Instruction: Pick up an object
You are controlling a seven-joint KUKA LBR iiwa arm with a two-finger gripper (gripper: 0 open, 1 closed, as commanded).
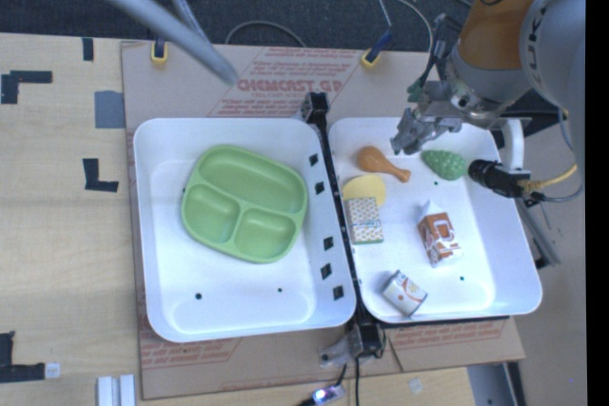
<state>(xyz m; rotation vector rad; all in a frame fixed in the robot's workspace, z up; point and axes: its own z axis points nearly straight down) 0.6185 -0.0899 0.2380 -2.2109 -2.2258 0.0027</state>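
Note:
My gripper [407,140] hangs over the back of the right bin [495,285], between an orange-brown drumstick toy [383,164] on its left and a green leafy toy [445,164] on its right. Nothing shows between the fingers. Further forward lie a yellow round piece [365,189], a small patterned packet [364,222], an orange-and-white carton [438,237] and a small grey-white carton [403,292].
The left bin [162,299] holds a green divided plate [245,203]. A black divider [328,204] runs between the two bins. Cardboard and cables lie behind the bins, and a grey bar crosses the upper left.

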